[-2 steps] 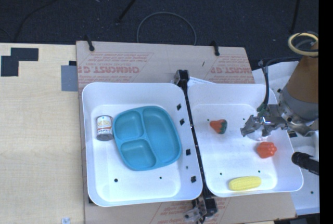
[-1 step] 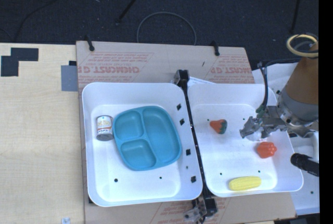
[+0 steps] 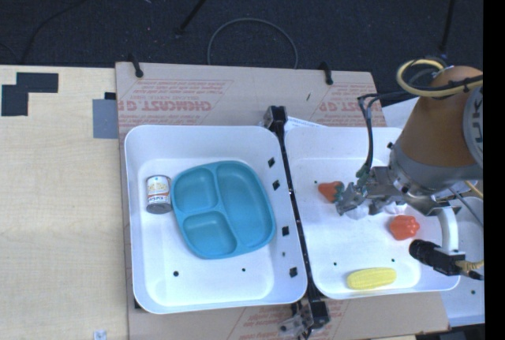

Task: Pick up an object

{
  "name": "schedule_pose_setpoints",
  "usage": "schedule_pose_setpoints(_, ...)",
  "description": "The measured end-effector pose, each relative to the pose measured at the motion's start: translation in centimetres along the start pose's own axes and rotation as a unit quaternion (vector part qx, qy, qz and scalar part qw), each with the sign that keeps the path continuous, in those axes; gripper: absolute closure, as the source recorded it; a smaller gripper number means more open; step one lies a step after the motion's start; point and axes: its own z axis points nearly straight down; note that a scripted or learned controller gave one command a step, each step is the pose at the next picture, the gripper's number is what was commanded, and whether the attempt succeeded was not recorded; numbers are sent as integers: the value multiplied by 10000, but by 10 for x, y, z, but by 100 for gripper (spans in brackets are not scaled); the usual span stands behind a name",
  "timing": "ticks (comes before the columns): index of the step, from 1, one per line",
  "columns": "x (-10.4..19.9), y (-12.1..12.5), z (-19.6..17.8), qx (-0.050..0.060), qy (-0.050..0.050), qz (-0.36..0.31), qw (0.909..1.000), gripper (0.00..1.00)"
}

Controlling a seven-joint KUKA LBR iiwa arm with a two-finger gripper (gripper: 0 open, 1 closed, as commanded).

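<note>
We see the hand [image 3: 349, 200] low in the right bin [image 3: 331, 149], beside a small orange piece [image 3: 329, 190] at its left; we cannot tell its state. A red-orange object [image 3: 404, 227] and yellow corn [image 3: 371, 278] lie nearer. The left bin [image 3: 150, 267] holds a blue divided plate [image 3: 222, 209] and a small can [image 3: 158, 194].
</note>
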Motion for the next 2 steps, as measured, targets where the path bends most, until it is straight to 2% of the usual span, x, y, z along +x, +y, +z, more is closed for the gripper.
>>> schedule_pose_setpoints(2, 102, -9, 8, 2, -1, 2, 10000, 100)
